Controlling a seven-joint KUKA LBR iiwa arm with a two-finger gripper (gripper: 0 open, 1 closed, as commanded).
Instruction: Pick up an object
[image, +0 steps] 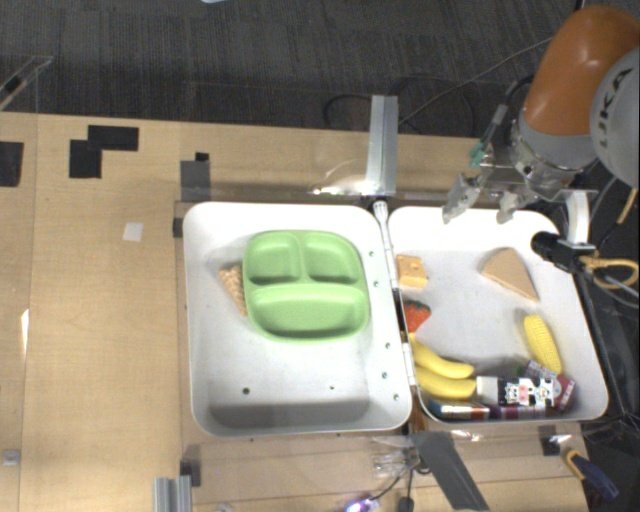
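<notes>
With the gripper (483, 205) poised open and empty over the right bin's (455, 290) far edge, the corn (541, 341) near the right wall is judged light, stiff, best pinched across its middle.

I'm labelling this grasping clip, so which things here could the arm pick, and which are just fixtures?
Pickable: green divided plate, waffle piece, bananas, corn cob, tan wedge, small bottle, red item, with the gripper above.

Fixtures: left bin, right bin, metal post.
</notes>
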